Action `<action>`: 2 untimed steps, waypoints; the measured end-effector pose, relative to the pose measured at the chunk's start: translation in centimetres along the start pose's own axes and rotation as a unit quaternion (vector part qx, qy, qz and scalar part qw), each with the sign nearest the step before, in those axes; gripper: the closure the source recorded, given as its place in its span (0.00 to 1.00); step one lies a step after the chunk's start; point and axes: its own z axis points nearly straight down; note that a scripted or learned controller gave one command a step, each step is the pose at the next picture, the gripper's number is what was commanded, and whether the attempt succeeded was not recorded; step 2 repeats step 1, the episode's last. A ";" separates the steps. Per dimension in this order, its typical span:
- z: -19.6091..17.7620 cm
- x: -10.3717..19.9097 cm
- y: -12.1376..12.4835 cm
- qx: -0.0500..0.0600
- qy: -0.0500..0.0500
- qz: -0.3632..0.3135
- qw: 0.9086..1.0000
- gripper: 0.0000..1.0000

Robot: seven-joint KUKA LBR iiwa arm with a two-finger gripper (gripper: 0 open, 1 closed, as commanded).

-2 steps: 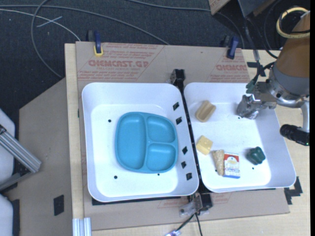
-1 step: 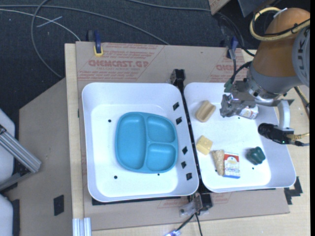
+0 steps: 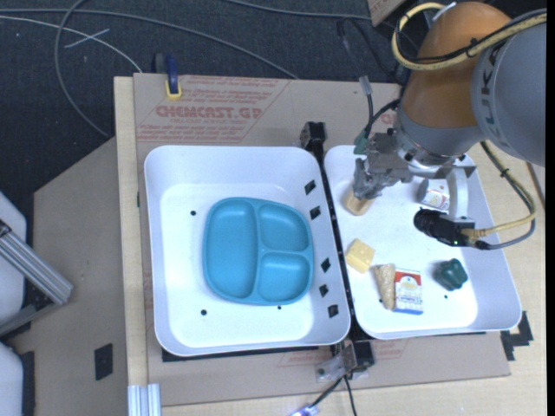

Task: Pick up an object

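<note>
My gripper (image 3: 368,187) hangs over the upper left part of the right bin (image 3: 486,315). Its tip is right above a small tan piece (image 3: 355,204), touching it or nearly so. Lower in the same bin lie a yellow block (image 3: 360,253), a tan stick-shaped piece (image 3: 384,285), a small red and white box (image 3: 408,290) and a dark green object (image 3: 451,274). A white and red item (image 3: 434,199) lies partly under the wrist.
The left bin (image 3: 173,232) holds a blue divided plate (image 3: 257,250). A black ridge with clips (image 3: 325,224) separates the two bins. The arm's body (image 3: 451,85) and a black fitting with a yellow cable (image 3: 442,225) hang over the right bin's upper half.
</note>
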 end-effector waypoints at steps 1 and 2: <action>1.4 5.1 0.7 0.001 0.000 0.000 1.000 1.00; 1.4 5.1 0.7 0.001 0.000 0.000 1.000 1.00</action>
